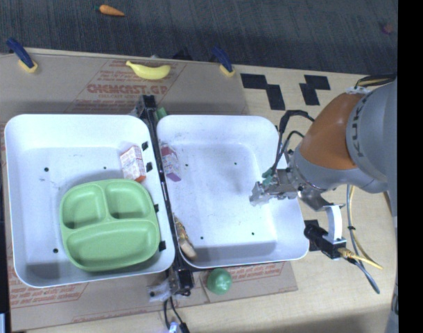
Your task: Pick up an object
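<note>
Two white bins (31, 207) sit on a cardboard-covered bench (93, 89) above dark carpet (197, 12). The gripper (267, 189) hangs over the right bin's right edge, its grip too blurred to tell.

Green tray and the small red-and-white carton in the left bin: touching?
Cannot tell. Camera view shows the carton right at the green tray's top edge, no plain gap.

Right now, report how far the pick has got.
Done: the gripper has reached the right bin, at its right side. In hand: nothing shows between its fingers. Left: grasping and lifting an object; the green tray and the small carton lie in the left bin.
</note>
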Controlling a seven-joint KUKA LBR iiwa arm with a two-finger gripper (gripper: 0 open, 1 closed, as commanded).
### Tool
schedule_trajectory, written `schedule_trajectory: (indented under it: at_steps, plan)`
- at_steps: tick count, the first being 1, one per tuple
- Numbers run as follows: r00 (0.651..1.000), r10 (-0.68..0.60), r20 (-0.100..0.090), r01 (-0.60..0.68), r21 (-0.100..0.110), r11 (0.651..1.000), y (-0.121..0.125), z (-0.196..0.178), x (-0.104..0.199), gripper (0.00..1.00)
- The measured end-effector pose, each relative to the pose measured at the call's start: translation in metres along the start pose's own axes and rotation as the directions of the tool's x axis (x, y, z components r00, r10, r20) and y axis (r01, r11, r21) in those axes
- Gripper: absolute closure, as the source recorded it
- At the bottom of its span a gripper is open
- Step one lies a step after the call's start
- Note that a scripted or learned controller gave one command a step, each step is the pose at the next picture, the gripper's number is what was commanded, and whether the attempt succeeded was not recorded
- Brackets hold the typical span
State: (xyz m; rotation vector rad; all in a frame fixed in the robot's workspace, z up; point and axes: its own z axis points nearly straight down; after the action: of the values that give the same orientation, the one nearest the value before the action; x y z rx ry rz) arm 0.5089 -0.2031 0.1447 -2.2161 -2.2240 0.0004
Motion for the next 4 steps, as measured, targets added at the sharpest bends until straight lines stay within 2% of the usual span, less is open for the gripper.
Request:
schedule_trajectory:
  at_steps: [2, 3, 4]
  plan:
    - [1.000, -0.008, 0.000, 0.008, -0.002, 1.000, 0.002, -0.021, 0.000, 1.00]
    - [1.000, -0.002, 0.003, 0.002, -0.004, 1.000, -0.032, -0.108, 0.025, 1.00]
    - [1.000, -0.002, 0.002, 0.002, 0.001, 1.000, -0.033, -0.075, -0.008, 1.00]
